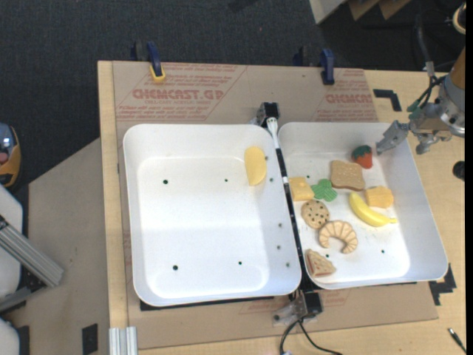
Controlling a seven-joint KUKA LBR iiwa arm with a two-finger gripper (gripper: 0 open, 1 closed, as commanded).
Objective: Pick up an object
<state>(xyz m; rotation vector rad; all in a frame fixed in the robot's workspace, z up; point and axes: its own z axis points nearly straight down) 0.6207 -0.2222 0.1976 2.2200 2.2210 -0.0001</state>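
Hovering over the right bin's (pixel 421 198) far right edge, the gripper (pixel 405 134) sits at the end of the arm coming in from the right. Fingers look spread, one grey finger (pixel 389 137) angled down-left toward the strawberry (pixel 361 154), nothing between them. No object picked yet.

The pickable stuff is nearly all in the right bin: strawberry just beside the finger, bread slice (pixel 346 174) next to it, cheese wedge (pixel 380 197), banana (pixel 369 211), croissant (pixel 339 236), cookie (pixel 315 214), green piece (pixel 324 191), yellow block (pixel 301 189), sandwich wedge (pixel 319 262). One pale yellow piece (pixel 256 166) lies alone in the left bin (pixel 192 220).

Risks, as I judge them:
- strawberry is small and rounded, likely to squirt out or roll if the close is off-centre
- bread touches or nearly touches the strawberry, so a finger may land on it and block the close
- descent this near the bin rim could clip the wall
- central items are crowded, so a grasp there may catch two or nudge neighbours
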